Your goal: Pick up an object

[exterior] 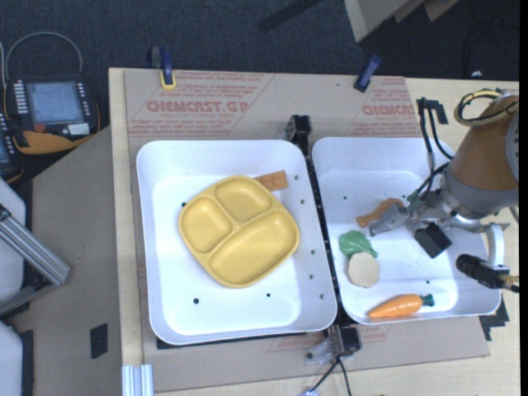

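Note:
In the right bin lie a brown-orange piece, a green leafy piece, a beige round piece and an orange carrot near the front wall. My gripper hangs low over the bin's right half. It sits just right of the brown-orange piece, and its grey tip is at or against that piece's right end. The wrist hides how the gripper stands. I see nothing lifted off the bin floor.
The left bin bears a yellow divided plate, with a small brown block at the plate's far right edge. The grey and orange arm covers the right bin's right wall. Cables loop behind it.

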Controlling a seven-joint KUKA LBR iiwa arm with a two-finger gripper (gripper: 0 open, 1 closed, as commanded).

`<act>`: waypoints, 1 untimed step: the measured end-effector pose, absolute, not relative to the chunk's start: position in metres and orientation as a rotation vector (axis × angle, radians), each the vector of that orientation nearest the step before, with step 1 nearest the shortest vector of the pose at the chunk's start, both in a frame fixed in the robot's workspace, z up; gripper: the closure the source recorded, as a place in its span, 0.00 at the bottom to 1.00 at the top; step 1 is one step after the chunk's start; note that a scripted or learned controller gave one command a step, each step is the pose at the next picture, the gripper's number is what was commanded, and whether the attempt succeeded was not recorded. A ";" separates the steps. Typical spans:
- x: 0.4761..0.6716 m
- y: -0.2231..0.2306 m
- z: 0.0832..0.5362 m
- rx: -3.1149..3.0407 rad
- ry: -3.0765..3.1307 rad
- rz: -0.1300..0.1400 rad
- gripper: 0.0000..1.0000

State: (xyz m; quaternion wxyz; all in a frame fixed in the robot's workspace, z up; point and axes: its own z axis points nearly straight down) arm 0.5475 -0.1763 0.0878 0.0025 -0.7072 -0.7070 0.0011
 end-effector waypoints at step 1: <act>0.549 -0.177 0.101 -2.223 -2.221 0.000 1.00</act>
